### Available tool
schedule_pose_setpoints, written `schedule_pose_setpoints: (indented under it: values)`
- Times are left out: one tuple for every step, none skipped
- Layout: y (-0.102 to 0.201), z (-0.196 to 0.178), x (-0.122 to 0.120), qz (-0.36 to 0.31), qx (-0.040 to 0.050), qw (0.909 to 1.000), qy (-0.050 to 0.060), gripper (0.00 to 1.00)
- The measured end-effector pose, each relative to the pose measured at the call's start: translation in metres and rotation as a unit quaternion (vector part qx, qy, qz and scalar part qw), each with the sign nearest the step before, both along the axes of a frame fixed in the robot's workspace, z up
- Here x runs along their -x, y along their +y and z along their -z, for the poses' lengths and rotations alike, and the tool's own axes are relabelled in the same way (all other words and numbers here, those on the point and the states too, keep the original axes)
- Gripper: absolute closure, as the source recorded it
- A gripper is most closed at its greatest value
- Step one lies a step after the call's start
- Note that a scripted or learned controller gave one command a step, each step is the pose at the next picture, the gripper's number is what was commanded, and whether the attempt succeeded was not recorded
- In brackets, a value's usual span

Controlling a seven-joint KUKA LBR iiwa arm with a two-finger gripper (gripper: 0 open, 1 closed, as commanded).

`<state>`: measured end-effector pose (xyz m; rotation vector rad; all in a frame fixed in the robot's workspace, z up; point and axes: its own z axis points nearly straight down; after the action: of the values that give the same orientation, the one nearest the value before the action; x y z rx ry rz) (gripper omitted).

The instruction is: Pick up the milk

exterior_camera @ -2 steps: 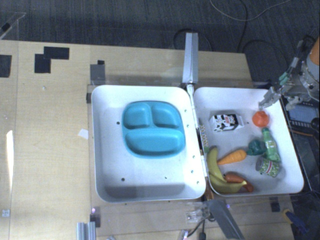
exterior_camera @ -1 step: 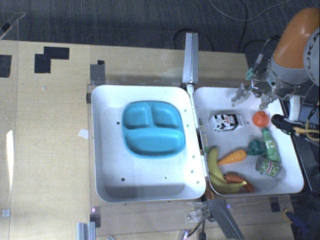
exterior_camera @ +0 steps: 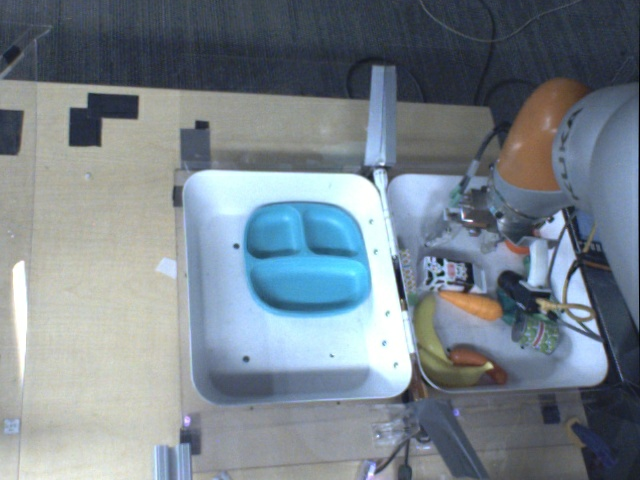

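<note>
Nearest the camera in the right bin (exterior_camera: 592, 366), a yellow banana (exterior_camera: 436, 354) curves along the front wall, well in front of the milk carton (exterior_camera: 447, 271), and a short reddish-brown item (exterior_camera: 478, 358) rests against the banana's inner curve, in front of the carton and a little to its right. A small green can (exterior_camera: 538, 335) sits tilted in front of the carton and well off to its right, close to the bin's right wall. An orange carrot (exterior_camera: 472, 305) lies crosswise just in front of the carton, touching or nearly touching its front edge. The carton itself, white with black cow patches, lies flat on the bin floor beside the wall that divides the two bins. The left bin (exterior_camera: 212, 298), on the carton's left across that divider, holds one blue divided tray (exterior_camera: 305, 256) with two small compartments at the back and one long one at the front; the tray sits level with the carton and reaches farther back than it. Beyond the carton and slightly to its right, the gripper (exterior_camera: 460, 217) hangs low over the back half of the right bin, apart from the carton and with nothing seen in its grasp; whether it is wide or narrow cannot be told. Farther still to the right rises the grey arm (exterior_camera: 600, 153) with its orange band (exterior_camera: 538, 133)
</note>
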<state>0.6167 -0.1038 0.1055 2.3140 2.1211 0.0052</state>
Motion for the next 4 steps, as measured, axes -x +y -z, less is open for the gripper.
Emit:
schedule_pose_setpoints:
  values:
    - [0.015,0.016,0.04,-0.09,0.0018,0.9959,-0.006,0.0]
    - [0.004,0.016,0.086,-0.085,0.0014,0.9964,-0.006,0.0]
    - [0.014,0.016,0.113,-0.088,0.0027,0.9961,-0.008,0.0]
    - [0.018,0.016,0.122,-0.166,0.004,0.9861,-0.01,0.0]
